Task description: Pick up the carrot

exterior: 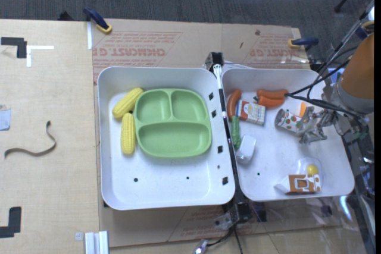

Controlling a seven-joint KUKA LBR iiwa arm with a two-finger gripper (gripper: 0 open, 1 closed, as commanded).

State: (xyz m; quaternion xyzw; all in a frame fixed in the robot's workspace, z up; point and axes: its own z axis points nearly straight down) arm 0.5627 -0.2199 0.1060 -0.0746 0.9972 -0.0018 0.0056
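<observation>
The carrot (271, 97) is an orange tapered piece lying across the far part of the right bin (333, 187), near its back wall. My gripper (312, 128) hangs low over the right side of that bin, to the right of the carrot and nearer the front, apart from it. A white spotted carton (288, 121) lies right beside the gripper on its left. Nothing of the carrot is hidden.
An orange-red sausage-like piece (233, 102), a small carton (253, 111), a green vegetable (236, 131) and a white lump (245, 147) sit along the right bin's left side. An orange box (300, 184) lies front right. The left bin (161, 187) holds a green divided plate (172, 122) and two corn cobs (127, 118).
</observation>
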